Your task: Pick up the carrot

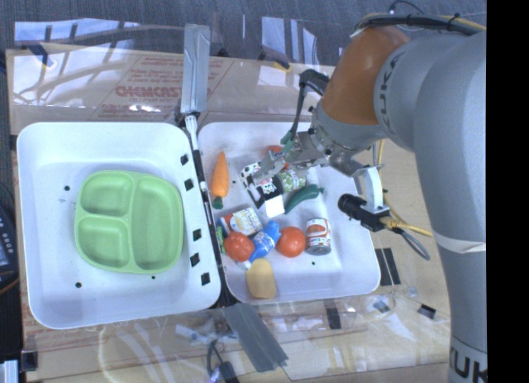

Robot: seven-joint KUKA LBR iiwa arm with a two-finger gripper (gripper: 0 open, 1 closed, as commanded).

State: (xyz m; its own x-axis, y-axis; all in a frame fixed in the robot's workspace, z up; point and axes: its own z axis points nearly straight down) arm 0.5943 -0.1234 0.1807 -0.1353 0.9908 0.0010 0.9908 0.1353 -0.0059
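Gripper sits low over the upper middle of the right bin, buried among the clutter there; from where I stand I can't tell what state it is in, since the wrist hardware and toys hide it. It is close to a small black-and-white toy and a green vegetable piece.

Over at the bin's left wall, just beside the divider, lies the carrot, orange body upright in the frame with its green stub pointing toward the bottom. It stands apart from the gripper, with bare bin floor between them.

It looks like a light plastic play carrot, stiff and smooth, so likely slippery. I'd take it across the thick middle of the body, not the taper, where it could squirt out.

Reaching in from the right of the frame, the arm bends its orange-banded wrist down toward the bin's centre.
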